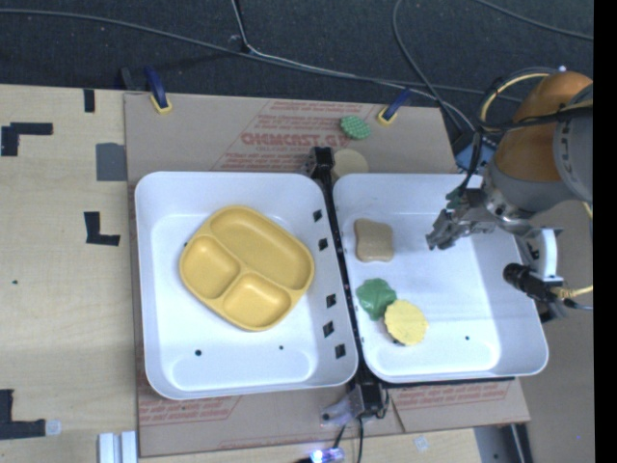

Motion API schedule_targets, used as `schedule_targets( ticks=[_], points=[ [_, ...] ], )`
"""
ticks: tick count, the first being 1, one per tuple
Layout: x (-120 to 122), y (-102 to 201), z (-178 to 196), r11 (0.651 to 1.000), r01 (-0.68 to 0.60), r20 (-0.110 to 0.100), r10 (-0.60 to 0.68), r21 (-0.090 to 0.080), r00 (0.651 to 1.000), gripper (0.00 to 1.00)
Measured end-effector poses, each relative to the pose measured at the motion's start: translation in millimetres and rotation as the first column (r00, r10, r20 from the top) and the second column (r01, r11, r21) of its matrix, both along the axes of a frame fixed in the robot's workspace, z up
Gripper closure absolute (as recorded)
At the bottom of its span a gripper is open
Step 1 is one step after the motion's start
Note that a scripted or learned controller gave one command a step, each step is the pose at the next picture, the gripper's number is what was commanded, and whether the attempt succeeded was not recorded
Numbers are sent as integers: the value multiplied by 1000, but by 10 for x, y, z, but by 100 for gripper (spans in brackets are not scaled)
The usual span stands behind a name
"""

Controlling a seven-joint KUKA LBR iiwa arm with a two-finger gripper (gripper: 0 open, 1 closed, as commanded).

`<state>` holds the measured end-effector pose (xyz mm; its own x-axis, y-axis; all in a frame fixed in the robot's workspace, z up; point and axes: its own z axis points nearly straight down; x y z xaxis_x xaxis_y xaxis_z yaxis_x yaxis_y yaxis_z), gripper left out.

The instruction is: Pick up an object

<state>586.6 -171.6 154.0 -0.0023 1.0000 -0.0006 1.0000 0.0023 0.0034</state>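
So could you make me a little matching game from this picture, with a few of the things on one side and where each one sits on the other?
Things:
1. yellow divided tray
2. tan piece
3. small green piece
4. hand

Places:
A. on the cardboard beyond the bins
B. in the left bin
C. over the right bin, upper right part
D. in the right bin, near the divider

Pairs: 1-B, 2-D, 3-A, 4-C

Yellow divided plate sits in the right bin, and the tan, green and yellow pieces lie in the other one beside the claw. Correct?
No: in the camera view the yellow divided plate lies in the left bin. The tan piece, green piece and yellow piece share the right bin with the claw.
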Motion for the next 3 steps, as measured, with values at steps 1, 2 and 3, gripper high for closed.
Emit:
schedule_targets(
  ticks=[1,2,3],
  points=[
    [-24,-13,631,1000,1,1,-1,-1,1000,100],
    [-22,-9,640,1000,1,-4,-1,1,1000,100],
    [-132,443,641,1000,-2,-5,2,1,1000,100]
  ],
)
